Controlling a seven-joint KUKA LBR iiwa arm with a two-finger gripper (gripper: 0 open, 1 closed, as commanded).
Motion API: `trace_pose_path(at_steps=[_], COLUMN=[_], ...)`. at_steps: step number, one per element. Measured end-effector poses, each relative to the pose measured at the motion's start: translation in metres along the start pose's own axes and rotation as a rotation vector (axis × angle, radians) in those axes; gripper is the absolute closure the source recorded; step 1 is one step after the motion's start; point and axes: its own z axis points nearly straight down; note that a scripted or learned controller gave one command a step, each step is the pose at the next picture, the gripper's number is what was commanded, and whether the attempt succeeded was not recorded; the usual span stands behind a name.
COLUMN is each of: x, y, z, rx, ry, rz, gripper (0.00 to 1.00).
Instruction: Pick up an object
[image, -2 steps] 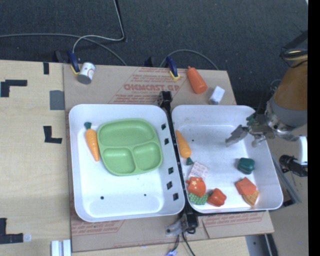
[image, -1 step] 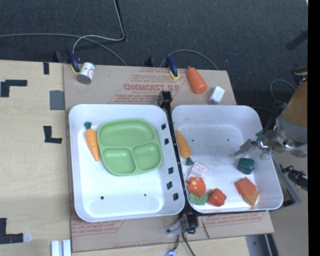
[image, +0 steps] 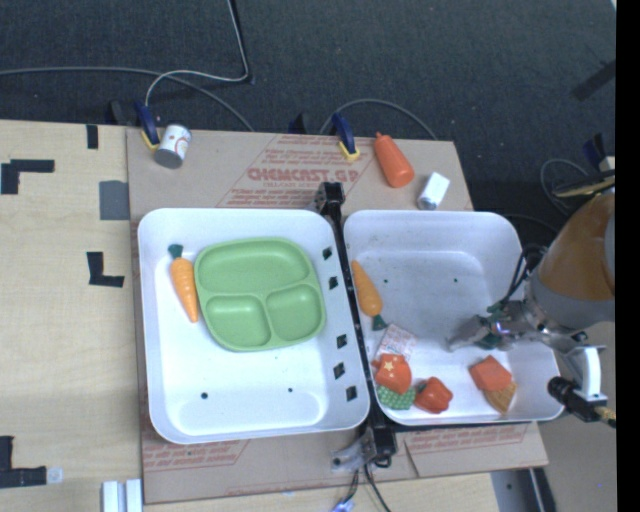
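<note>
A light wooden desk (image: 60, 330) carries a brown cardboard sheet (image: 290, 175), and on that sheet stand two shallow white plastic bins side by side, with dark carpet and loose cables behind.

The left bin (image: 165, 400) holds a green three-compartment plastic tray (image: 260, 293) and, just beside the tray's left edge, an orange toy carrot (image: 183, 285). The right bin (image: 480, 235) holds a second, smaller orange carrot-shaped piece (image: 366, 290) against its left wall, a red toy tomato on a green base (image: 393, 378), a red toy pepper (image: 433, 396) and an orange wedge-shaped toy (image: 494, 381) near the front right corner.

The grey arm reaches in from the right. Its jaws (image: 478, 333) sit low inside the right bin; whether they are released or clenched cannot be told, because the metal parts blur together.

Position of the likely target: the orange wedge-shaped toy lies just in front of the jaws, toward the near rim, apparently apart from them. Nothing is visibly between them.

Risks, judged from this layout:
- A straight descent would probably land behind the wedge and close on nothing.
- The wedge is near the bin wall; a finger may strike the rim or push the toy into the corner.
</note>
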Motion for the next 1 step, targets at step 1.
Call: trace_pose_path(at_steps=[1], x=[-0.0008], y=[0.0007], z=[-0.0099], rx=[-0.002], ry=[-0.003], rz=[0.0], gripper=[1.0])
